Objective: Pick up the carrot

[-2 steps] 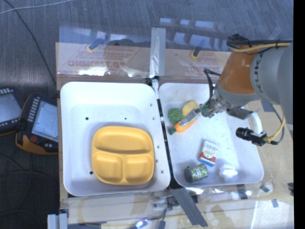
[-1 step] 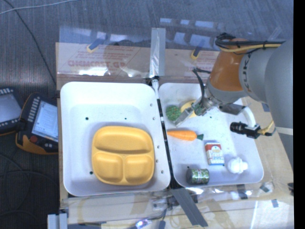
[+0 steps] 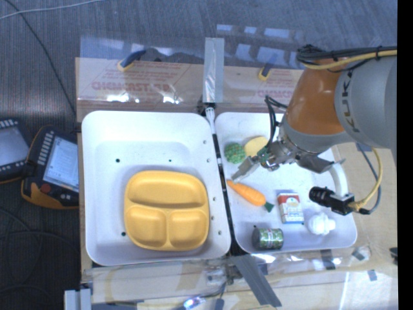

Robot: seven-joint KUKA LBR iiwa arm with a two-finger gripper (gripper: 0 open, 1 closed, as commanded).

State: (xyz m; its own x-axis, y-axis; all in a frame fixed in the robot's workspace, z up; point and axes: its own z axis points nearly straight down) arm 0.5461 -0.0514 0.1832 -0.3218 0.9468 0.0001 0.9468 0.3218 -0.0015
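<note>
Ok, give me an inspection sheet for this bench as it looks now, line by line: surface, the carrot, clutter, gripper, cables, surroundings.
Surface: two white bins side by side; left bin holds a yellow divided tray; right bin holds the small items.
Job's things: carrot lies flat near the right bin's left wall, not held.
Clutter: green broccoli-like piece, yellow item, small carton, green can, white piece.
Gripper: gripper hangs just above the carrot; finger state unclear.
Cables: yellow and black cables on the arm; a thin cable on the floor.
Surroundings: grey carpet, pendant at left.
</note>
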